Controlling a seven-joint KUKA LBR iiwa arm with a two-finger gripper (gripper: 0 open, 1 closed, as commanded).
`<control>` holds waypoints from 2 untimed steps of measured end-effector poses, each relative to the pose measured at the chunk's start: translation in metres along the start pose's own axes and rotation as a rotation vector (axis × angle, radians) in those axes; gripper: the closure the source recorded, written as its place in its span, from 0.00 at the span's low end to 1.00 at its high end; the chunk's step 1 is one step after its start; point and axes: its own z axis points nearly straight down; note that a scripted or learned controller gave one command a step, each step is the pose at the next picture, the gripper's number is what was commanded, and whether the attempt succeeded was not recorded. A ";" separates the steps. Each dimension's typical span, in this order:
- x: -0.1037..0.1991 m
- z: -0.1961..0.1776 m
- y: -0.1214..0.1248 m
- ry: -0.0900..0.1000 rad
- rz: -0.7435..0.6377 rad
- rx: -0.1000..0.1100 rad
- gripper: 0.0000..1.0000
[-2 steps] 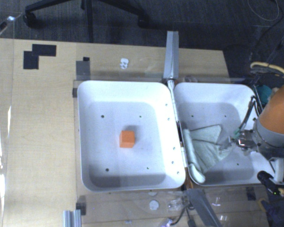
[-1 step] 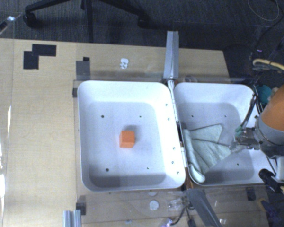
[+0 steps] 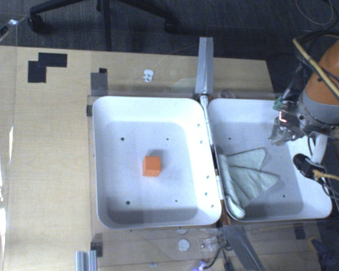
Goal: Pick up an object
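Note:
An orange cube [image 3: 152, 166] lies near the middle of the left bin [image 3: 110, 117]. A pale crumpled cloth [image 3: 246, 174] lies in the right bin [image 3: 237, 114], against its left wall and towards the front. My gripper [image 3: 282, 133] hangs over the right bin's far right part, up and to the right of the cloth, with nothing seen between its fingers. The arm's orange band [image 3: 326, 78] shows above it at the right edge.
A metal divider post [image 3: 204, 66] stands behind the seam between the two bins. Black cables [image 3: 313, 171] hang by the right bin's right rim. The wooden bench [image 3: 39, 151] stretches to the left, and a chair base [image 3: 101, 4] stands beyond it.

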 end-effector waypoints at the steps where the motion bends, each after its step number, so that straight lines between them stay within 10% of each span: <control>1: -0.035 -0.045 -0.056 0.000 0.211 0.002 1.00; 2: 0.006 -0.086 0.000 -0.001 0.405 0.001 1.00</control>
